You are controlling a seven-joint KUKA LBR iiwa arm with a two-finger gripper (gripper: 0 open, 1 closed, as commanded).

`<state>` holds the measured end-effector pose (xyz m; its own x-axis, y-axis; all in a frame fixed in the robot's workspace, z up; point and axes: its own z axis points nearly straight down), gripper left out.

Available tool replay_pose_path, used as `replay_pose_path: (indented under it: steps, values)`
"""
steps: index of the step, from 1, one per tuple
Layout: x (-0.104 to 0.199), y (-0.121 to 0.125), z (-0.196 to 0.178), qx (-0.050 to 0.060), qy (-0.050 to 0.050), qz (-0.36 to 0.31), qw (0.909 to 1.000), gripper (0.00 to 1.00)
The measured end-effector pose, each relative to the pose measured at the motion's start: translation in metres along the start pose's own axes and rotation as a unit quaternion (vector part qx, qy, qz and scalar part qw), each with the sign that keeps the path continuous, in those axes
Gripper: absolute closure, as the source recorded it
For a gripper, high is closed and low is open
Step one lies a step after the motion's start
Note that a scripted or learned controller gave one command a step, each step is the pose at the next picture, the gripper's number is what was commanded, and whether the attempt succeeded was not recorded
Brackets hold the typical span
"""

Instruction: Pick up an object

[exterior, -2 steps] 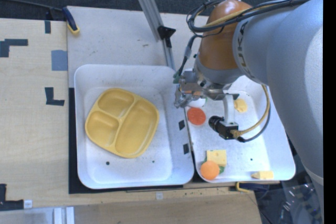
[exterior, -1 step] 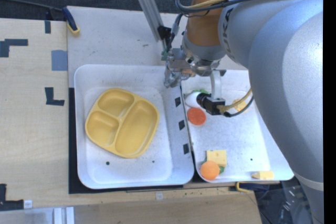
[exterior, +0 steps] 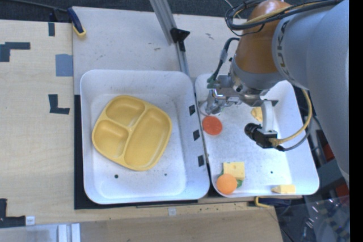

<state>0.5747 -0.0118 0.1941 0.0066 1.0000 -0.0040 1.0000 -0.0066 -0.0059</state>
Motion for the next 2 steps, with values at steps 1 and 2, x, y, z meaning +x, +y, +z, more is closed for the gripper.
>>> replay_pose_path:
  steps: [1,2]
  values:
    - [0.028,0.044,0.006,-0.003,0.002,-0.005,1.0000,1.00]
    - [0.067,-0.015,0.006,0.000,0.002,-0.006,1.0000,1.00]
